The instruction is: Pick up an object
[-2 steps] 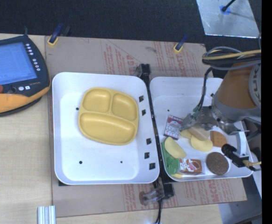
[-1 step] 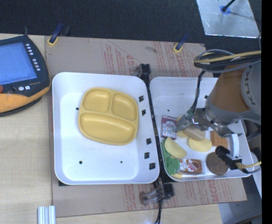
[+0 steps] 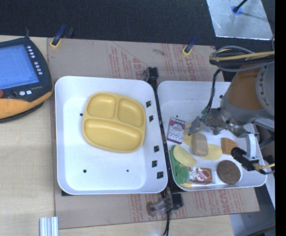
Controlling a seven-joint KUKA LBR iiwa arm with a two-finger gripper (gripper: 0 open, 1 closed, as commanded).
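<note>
arm: grey KUKA w/ orange band, comes in from the right, over the right bin

claw: low over the right bin's middle, just above the beige block; can't tell if it's wide or narrow, nothing seen gripped

right bin: white, shallow, holds all the small stuff, mostly in its lower half

beige block: task's likely thing, sits mid-bin right under the claw, resting on the pale yellow piece

red/white packet: left of the claw, near the bin's left wall

yellow banana-ish piece: left-lower part, w/ a green thing just below it

snack packet: along the bottom edge, orange/white

brown round disc: bottom right, next to the snack packet

orange-brown chunk: right of the beige block

left bin: white, has a yellow divided plate in its upper middle, 3 compartments

bench: wood + cardboard sheet under the bins

teach pendant: far left on the bench, blue screen lit
</note>
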